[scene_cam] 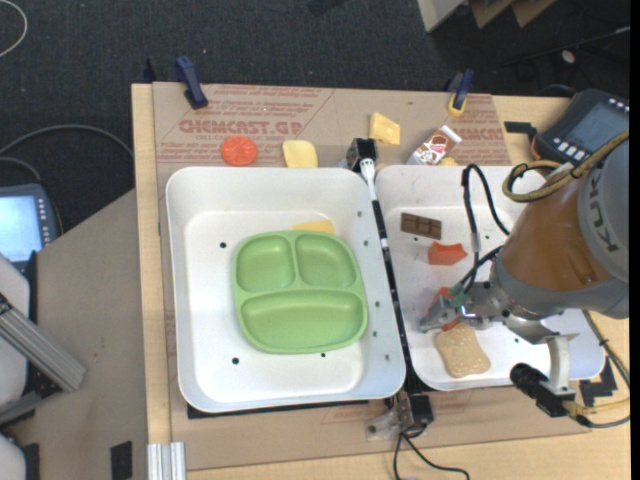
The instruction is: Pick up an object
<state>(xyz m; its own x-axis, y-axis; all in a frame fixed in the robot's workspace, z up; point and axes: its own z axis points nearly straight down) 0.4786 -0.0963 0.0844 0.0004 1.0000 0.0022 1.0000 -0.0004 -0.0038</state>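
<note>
While the arm (560,248) reaches in from the right over the right bin (420,368), its gripper (440,311) hangs low near that bin's middle, just above a tan slice of toast (461,351). Whether the jaws are open or closed cannot be told; nothing is plainly seen between them.

Toast lies flat on the bin floor toward the near edge, just below and right of the gripper tip. An orange-red piece (447,253) sits farther back in the same bin, and beyond it a brown chocolate bar (421,226) lies near the back wall. These two are close together but apart from the toast.

The left bin (190,268) holds a green divided plate (298,291) near its centre, with a pale yellow piece (314,227) touching the plate's back edge.

Behind the bins, on the brown board (150,168), rest a red disc (239,150), a yellow block (299,154), a yellow wedge (384,128) and a small printed packet (435,148). Two blue clamps (191,81) grip the board's back edge.
</note>
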